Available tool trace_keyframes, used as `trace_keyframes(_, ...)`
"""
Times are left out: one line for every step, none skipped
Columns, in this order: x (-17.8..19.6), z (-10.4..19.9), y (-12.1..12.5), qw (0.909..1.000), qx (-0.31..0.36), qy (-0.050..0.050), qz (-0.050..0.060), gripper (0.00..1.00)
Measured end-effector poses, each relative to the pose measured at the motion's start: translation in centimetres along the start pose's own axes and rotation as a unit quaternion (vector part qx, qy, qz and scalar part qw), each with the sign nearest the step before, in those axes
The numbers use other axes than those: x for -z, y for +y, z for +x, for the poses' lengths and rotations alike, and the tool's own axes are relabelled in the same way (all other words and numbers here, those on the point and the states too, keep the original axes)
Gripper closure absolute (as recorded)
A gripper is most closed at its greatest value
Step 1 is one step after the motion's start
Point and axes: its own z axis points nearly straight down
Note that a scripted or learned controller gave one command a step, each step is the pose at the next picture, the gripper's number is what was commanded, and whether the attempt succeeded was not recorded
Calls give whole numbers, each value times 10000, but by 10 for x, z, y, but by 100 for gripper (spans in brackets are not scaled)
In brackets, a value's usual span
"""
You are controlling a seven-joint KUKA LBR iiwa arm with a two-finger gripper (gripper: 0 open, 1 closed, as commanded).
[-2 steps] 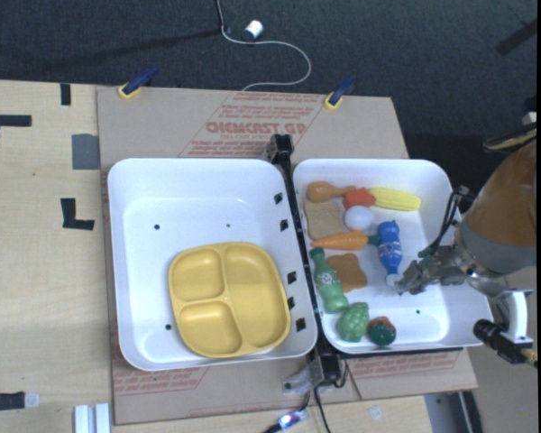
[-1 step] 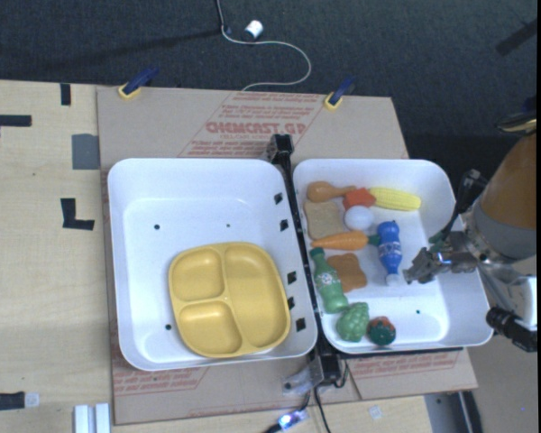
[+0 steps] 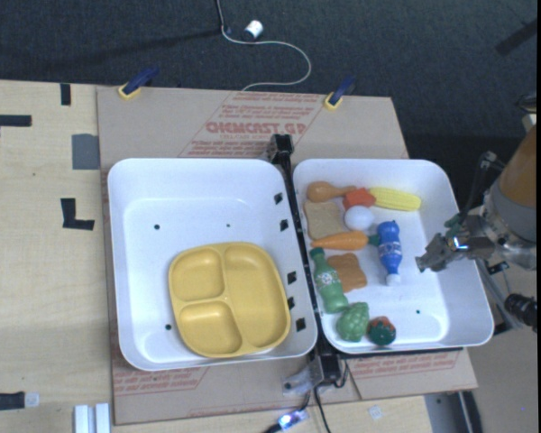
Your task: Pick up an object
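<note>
Right now tool (image 3: 435, 255) hovers over right bin's (image 3: 433, 327) right edge, grip state unclear; blue bottle (image 3: 389, 247) lies near, apart.

Smooth glossy plastic on the yellow three-compartment plate (image 3: 229, 298) and the two shallow white bins (image 3: 126, 242). Beneath those bins, matt brown printed cardboard sheet (image 3: 252, 124). Beside that cardboard, pale wood-grain table (image 3: 36, 269), matt.

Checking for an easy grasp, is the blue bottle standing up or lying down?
Lying down. The blue bottle lies lengthwise on the right bin's floor, white cap toward the near rim.
</note>
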Motion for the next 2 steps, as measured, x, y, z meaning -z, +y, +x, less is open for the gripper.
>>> trace_keyframes(0,58,22,10000,31,13,18,100)
trace_keyframes(-11,113,35,10000,25,12,29,100)
